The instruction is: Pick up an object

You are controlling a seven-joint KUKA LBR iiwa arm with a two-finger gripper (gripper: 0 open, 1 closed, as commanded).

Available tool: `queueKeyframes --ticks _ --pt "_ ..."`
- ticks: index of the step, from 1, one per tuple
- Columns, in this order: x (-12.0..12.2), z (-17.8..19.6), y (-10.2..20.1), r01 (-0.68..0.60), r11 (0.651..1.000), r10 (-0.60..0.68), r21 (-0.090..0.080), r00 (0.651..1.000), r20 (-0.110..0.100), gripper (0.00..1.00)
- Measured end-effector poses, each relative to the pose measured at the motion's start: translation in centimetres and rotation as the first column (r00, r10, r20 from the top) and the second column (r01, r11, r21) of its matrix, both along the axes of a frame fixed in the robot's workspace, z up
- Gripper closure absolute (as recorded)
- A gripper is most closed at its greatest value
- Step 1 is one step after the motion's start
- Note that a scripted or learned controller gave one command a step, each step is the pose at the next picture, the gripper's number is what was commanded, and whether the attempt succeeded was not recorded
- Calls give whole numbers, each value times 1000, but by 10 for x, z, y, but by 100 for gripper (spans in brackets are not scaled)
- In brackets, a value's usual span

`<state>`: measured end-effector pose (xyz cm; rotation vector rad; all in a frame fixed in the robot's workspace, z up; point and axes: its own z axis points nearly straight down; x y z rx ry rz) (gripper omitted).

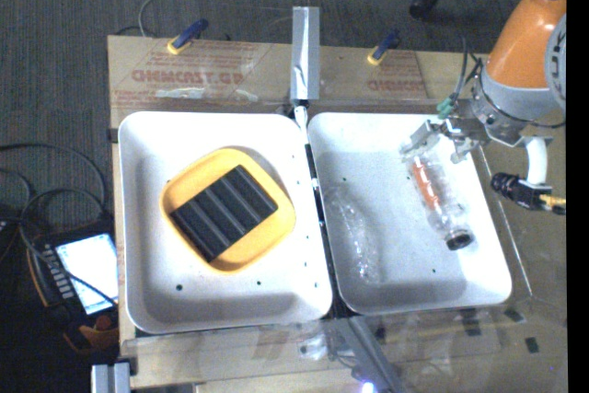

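Note:
A clear plastic bottle [440, 198] with an orange label lies in the right bin [405, 285], its dark cap pointing toward the front right. My gripper [434, 141] hovers at the bottle's far end, close to the bin's back right corner. It is above or just touching that end, and I cannot tell which. A yellow dish with a black ridged insert [230, 209] rests in the middle of the left bin [138, 225].
A crumpled piece of clear film [354, 235] lies at the left side of the right bin. The arm's orange band [529, 32] hangs over the bench's back right. Two clamps [189, 34] hold the cardboard behind the bins.

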<state>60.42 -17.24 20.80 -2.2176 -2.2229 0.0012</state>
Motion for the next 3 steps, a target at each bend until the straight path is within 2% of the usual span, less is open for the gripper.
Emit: queueKeyframes --ticks 1,2,3 --pt "1 9 2 -3 1000 3 2 1000 0 100" --pt "1 9 2 -2 1000 2 2 1000 0 0" --pt "5 -107 -43 -101 995 101 2 995 3 0"
